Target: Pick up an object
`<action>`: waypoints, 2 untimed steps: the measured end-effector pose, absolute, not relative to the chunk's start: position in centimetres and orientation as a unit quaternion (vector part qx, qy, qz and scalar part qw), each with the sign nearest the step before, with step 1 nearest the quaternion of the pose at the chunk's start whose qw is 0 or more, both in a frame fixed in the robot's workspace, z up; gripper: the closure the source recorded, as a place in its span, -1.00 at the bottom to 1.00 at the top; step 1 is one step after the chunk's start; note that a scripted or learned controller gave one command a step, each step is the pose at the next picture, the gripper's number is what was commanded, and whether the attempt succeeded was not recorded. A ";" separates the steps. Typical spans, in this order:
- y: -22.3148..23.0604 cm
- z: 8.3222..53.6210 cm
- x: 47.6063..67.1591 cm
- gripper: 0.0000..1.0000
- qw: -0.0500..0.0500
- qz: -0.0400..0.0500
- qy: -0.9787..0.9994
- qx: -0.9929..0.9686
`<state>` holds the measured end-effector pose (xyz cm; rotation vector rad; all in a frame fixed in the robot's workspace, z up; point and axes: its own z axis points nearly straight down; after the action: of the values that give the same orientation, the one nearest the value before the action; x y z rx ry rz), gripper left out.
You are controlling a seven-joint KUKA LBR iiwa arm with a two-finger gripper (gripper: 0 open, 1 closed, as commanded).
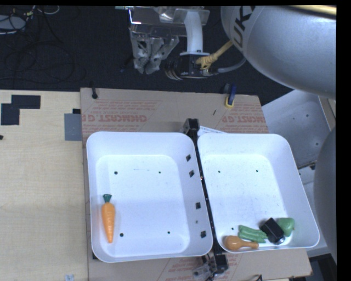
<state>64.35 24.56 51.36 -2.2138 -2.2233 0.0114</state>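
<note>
Low in left bin [93,164]: orange carrot [108,218], green-topped.

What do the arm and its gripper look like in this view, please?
The arm is a bulky, rounded, light grey shell bearing dark lettering. The gripper is a boxy assembly of grey metal, with a white cylindrical part and a yellow cable beside it.

A pale wood-grain counter [38,181] carries a brown cardboard sheet [164,112]; behind it, dark floor [66,49] with loose cables [27,16].
</note>
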 end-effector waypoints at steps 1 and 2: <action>21.2 43.0 64.3 1.00 0.003 0.007 -0.706 -0.708; 23.3 54.5 64.4 1.00 -0.002 -0.004 -0.708 -0.706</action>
<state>64.36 23.26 54.47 -2.2205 -2.2271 -0.0111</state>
